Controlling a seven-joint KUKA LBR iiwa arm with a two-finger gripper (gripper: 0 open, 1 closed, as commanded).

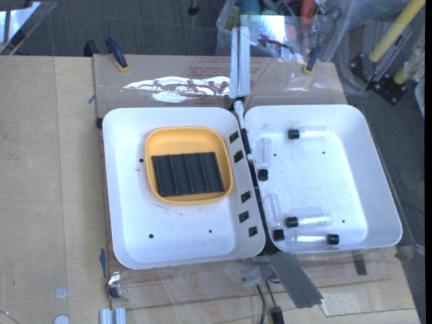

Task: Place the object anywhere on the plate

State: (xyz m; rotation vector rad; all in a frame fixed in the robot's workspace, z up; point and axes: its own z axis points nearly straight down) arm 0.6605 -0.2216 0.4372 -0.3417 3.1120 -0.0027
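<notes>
A yellow plate (189,135) with rounded corners sits in the left white bin (175,238), a little toward its back. A black ridged rectangular object (187,173) lies flat on the plate, covering most of its floor and reaching toward its front rim. Nothing touches the object.
The right white bin (351,181) holds several clear tubes with black caps, such as one at the back (307,134) and one near the front (307,220). Small black clips (243,181) line the divider between the bins. A clear box of clutter (297,12) stands behind.
</notes>
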